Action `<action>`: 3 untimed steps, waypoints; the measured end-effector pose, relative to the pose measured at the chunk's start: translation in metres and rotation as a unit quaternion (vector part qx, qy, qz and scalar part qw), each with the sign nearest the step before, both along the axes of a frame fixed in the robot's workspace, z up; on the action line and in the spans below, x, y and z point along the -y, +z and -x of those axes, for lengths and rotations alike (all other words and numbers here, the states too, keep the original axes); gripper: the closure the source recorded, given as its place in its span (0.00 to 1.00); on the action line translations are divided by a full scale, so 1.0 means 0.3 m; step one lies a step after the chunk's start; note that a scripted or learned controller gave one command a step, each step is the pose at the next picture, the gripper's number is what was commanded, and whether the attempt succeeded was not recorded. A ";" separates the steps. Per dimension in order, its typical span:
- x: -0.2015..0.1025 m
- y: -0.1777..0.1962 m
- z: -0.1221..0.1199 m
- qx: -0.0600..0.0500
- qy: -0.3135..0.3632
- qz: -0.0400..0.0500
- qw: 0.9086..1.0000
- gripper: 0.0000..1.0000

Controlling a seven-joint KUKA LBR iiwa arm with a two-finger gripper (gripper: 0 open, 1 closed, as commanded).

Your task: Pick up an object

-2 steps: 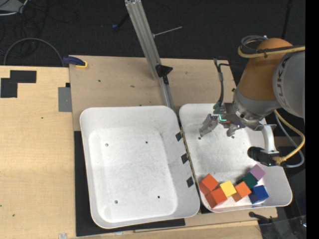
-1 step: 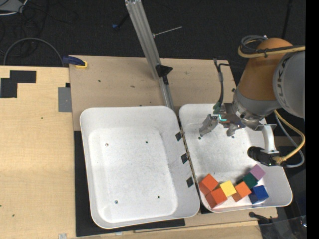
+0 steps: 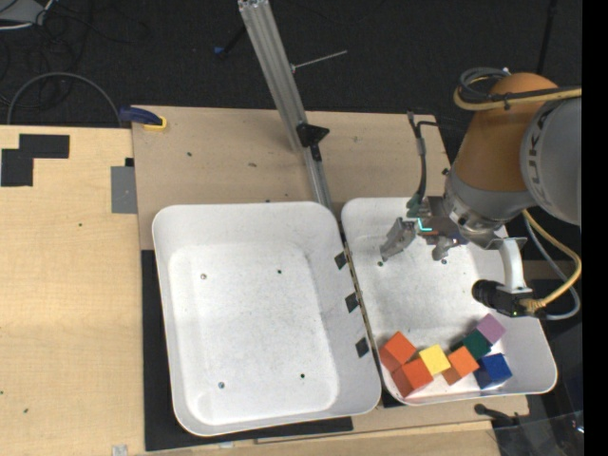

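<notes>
We see the gripper point(image 3: 416, 245) hovering over the right bin point(image 3: 418, 293), its 2 fingers spread apart with nothing between them. The coloured blocks point(image 3: 442, 357) cluster in that bin's near corner, well apart from it.

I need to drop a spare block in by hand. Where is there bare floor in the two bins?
The left white bin is bare wall to wall. The right white bin is open beneath the gripper; its near end is crowded with coloured blocks.
</notes>
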State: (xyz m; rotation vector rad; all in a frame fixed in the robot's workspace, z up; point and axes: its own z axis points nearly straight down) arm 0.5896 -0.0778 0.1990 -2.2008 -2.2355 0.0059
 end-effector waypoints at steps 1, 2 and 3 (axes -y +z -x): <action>-0.163 -0.033 0.186 -0.002 -0.006 -0.001 1.000 0.00; -0.078 -0.030 0.246 0.000 -0.009 0.000 1.000 0.00; -0.075 0.002 0.243 0.000 -0.012 0.000 1.000 1.00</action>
